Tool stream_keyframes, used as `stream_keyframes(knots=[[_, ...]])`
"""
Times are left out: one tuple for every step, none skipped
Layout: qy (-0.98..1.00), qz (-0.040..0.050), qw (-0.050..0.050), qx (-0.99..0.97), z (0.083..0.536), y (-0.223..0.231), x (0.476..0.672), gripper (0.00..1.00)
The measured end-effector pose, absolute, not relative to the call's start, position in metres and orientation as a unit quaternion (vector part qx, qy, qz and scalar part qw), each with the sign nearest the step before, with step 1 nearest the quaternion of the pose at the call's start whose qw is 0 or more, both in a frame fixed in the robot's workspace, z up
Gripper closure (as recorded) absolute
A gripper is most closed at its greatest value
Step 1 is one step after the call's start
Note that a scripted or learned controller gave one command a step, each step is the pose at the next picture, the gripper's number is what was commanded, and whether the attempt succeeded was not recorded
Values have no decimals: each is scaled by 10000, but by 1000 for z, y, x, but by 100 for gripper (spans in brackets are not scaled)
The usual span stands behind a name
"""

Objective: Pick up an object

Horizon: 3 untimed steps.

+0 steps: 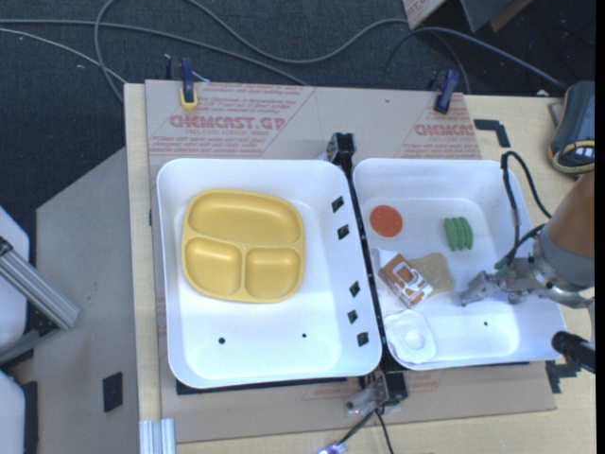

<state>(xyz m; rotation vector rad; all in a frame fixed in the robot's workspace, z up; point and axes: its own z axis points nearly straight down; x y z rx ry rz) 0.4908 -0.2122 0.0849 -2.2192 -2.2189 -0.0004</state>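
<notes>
Dark carpet with loose cables surrounds your counter (236,112), a board clamped at its far edge and carrying two white bins side by side. Your left bin (189,348) holds one large thing, a yellow tray (244,245) with three wells, sitting toward the far side, with bare floor nearer the camera.

Your right bin (492,343) is the one to work in. Its pieces, by size: an orange-and-white packet (405,281) lying just against a tan slab (437,270), a white cup (412,338) in the near left corner, a green piece (458,233) and an orange disc (386,220) toward the far side, each standing apart from its neighbours.

Your arm (575,244) comes in from the right, and the pincer (477,289) sits low over the bin floor, just right of the tan slab, with nothing visibly between its tips. I cannot tell whether it is spread or closed.

For a clean pick, I would go for the green piece or the disc, since both have free floor all around. The packet and slab crowd each other, and the cup hugs the bin wall, leaving little space for a finger. Mind the black cable (515,197) over the right rim.
</notes>
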Motion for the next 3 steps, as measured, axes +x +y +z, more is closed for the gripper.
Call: stream_keyframes(knots=[[-7071, -7, 8, -7071, 96, -212, 491, 100], [-7073, -13, -30, -7069, 159, -212, 488, 100], [-7076, -15, -36, -7066, 213, -213, 490, 100]])
